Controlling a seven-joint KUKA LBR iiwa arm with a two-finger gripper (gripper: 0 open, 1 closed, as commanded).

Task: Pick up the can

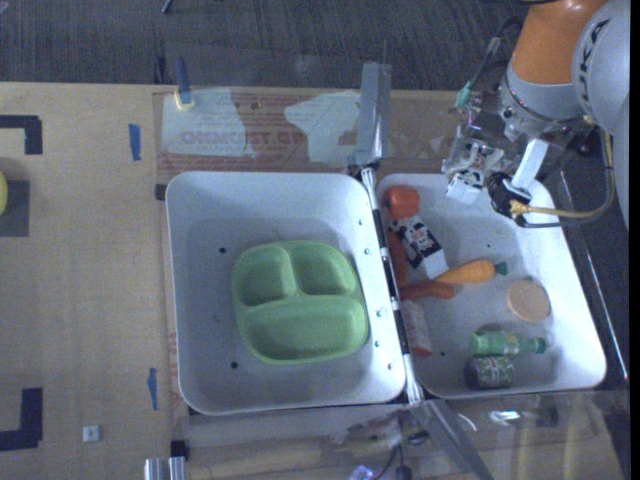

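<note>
The can [490,371] is small and dark with a green and red label. It lies on its side near the front edge of the right bin [575,268], just below a green bottle [508,344]. My gripper [472,175] hangs over the bin's far rim, well behind the can and a little to its left, and nothing shows between its fingers. The grey arm with the orange band reaches in from the upper right.
The right bin also holds a white bottle with an orange cap [412,230], a carrot [468,272], a brown sausage [425,290], a red-labelled packet [415,328] and a round tan disc [528,301]. A green divided plate [298,301] lies in the left bin [195,268].
</note>
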